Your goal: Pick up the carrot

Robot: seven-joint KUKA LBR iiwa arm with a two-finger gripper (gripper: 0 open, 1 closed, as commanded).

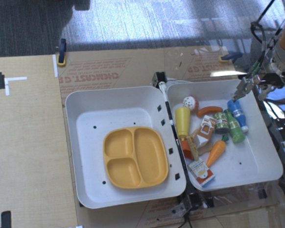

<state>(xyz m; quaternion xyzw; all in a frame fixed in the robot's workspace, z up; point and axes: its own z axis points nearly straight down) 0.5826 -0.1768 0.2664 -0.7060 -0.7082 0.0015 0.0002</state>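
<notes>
Seen from above, at a slant: two shallow white bins side by side on the table (28,159). Left bin (80,140) holding a yellow divided plate (135,157). Right bin (264,160) holding a loose cluster of items.

Carrot (217,152) lying tilted in the right bin, orange body pointing down-left, green top up-right, just below the green bottle (234,130) and touching or nearly touching the small carton (203,133). Around it: a yellow bottle (183,121) by the dividing wall, a white ball (189,101), an orange-red sausage (209,111), a blue bottle (236,111), a small can (221,122), a flat packet (201,173) near the front wall.

Pincer (248,85) at the right bin's far right corner, above the rim, well apart from the carrot, up and to the right of it, with the blue and green bottles between. Nothing seen between its tips. Apart or together: hard to say, too small and dark against the background, so cannot tell.
</notes>
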